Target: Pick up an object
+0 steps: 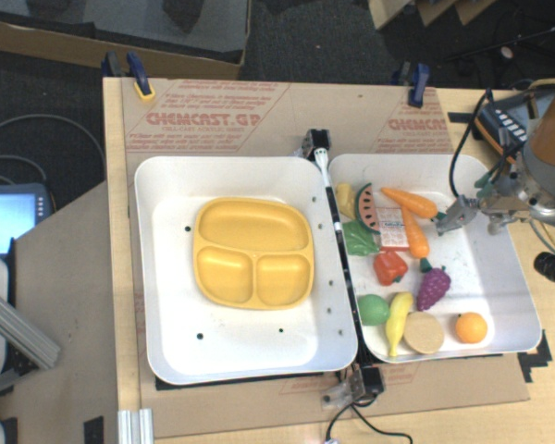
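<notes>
The right white bin [488, 271] holds several toy foods. Among them are an orange carrot [410, 202], a watermelon slice [367, 213], a red pepper [389, 266], purple grapes [433, 287], a green lime [373, 309], a yellow banana [397, 320], a tan round biscuit [425, 332] and an orange [470, 327]. My gripper [453, 218] hangs over the bin's upper right part, pointing left, just right of the carrot. I see nothing held in it.
The left white bin [166, 248] bears a yellow divided plate [252, 252]. A black bar [333, 220] runs between the two bins. Blue clamps [417, 83] hold the board at the far edge. The arm [541, 169] enters from the right.
</notes>
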